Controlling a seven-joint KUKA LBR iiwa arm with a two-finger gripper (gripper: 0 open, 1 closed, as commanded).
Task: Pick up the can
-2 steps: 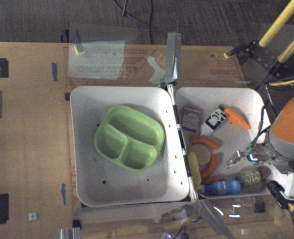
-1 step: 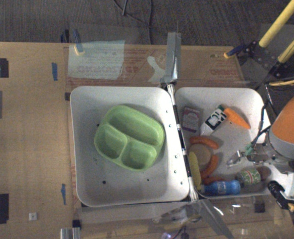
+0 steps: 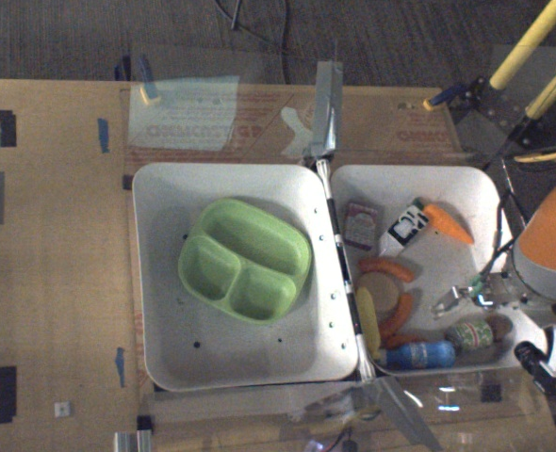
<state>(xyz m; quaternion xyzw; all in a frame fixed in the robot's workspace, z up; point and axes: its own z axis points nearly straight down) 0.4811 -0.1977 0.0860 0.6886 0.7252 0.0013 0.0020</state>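
The desk point(image 3: 52, 252) is brown and holds two white bins side by side. The left bin point(image 3: 165, 347) has a green tray point(image 3: 246, 260) in it, with three little sections, sitting a bit tilted near the middle. The right bin point(image 3: 476, 182) is full of small things. At the top there is a small dark red packet point(image 3: 361, 224), and beside it a black and white box point(image 3: 407, 225) that touches an orange carrot point(image 3: 447, 222). Lower down lies an orange ring point(image 3: 391, 290), curved like a sausage, and a yellow banana point(image 3: 367, 320) lies along the left wall of this bin. Near the bottom wall lies a blue bottle point(image 3: 417, 354) on its side. Just to its right is the can point(image 3: 473, 335) — it lies on its side too, with a green and red label, close to the bottom right corner of the bin. The arm point(image 3: 549, 243) comes in from the right, grey with an orange part. Its gripper point(image 3: 455, 299) hangs over the right bin, just above the can and a bit to the left of it — not touching it as far as I can see. The jaws are spread apart and point left, and there is nothing between them.
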